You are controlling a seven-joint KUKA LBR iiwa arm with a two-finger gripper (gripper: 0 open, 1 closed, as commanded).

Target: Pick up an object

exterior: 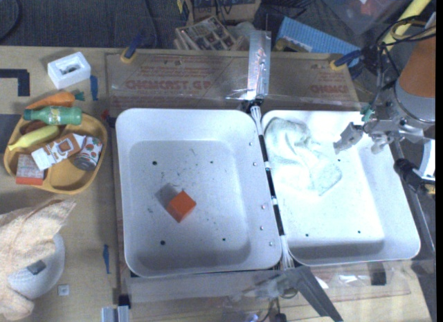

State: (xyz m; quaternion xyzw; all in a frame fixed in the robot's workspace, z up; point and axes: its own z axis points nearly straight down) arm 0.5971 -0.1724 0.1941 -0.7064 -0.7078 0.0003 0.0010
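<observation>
An orange cube (181,206) lies in the left bin (138,140), a little left of its middle, with a grey shadow beside it. A crumpled white cloth (302,154) lies in the upper left part of the right bin (387,244). My gripper (361,141) hangs over the upper right part of the right bin, just right of the cloth and not touching it. Its fingers (344,138) stand apart, open, with nothing between them. The cube is far to its left, across the divider.
A yellow bowl (76,182) of toy food sits left of the bins, with a beige cloth (31,234) below it. A small white box (68,69) stands at the back left. Cables and the arm (419,78) crowd the right edge.
</observation>
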